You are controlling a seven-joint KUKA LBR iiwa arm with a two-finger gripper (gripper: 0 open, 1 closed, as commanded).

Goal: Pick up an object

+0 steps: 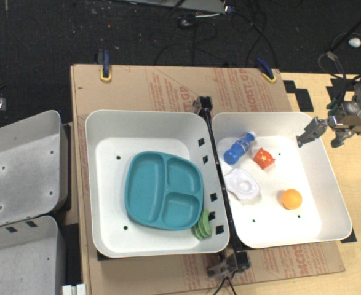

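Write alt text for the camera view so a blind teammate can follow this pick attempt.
The gripper hangs open above the right bin's right rim, holding nothing. That bin holds a blue bottle, a red block, a clear cup and an orange ball; the left bin holds a teal divided tray.

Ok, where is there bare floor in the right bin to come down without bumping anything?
Bare floor: the right bin strip between the orange ball and its right wall, and the near edge below the clear cup. Crowded: the left side, where the blue bottle, red block and cup cluster.
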